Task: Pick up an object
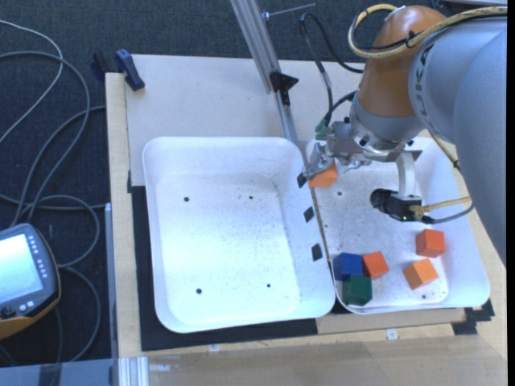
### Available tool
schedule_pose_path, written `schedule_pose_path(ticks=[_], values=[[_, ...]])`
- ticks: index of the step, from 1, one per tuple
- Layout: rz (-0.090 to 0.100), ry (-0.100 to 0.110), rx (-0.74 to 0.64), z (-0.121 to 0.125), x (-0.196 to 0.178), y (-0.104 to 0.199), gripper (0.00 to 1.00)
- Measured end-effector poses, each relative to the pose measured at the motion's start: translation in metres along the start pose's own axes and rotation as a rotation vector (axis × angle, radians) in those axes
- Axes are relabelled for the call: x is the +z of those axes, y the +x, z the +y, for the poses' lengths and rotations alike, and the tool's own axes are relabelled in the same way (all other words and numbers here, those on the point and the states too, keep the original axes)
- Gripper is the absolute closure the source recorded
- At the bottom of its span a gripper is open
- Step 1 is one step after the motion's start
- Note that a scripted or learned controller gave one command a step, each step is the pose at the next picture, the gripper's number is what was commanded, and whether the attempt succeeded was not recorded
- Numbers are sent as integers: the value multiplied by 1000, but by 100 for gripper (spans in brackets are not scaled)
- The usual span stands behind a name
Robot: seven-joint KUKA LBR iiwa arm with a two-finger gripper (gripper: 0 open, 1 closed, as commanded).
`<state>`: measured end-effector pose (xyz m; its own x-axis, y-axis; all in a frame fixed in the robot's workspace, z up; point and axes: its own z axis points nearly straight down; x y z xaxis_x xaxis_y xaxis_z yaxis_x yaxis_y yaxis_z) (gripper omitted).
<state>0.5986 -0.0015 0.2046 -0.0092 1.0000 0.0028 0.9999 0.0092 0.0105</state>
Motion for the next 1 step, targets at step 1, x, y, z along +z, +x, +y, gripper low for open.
schedule_pose_path(ticks=[1], values=[[1,9,0,-4,-15,71,100]])
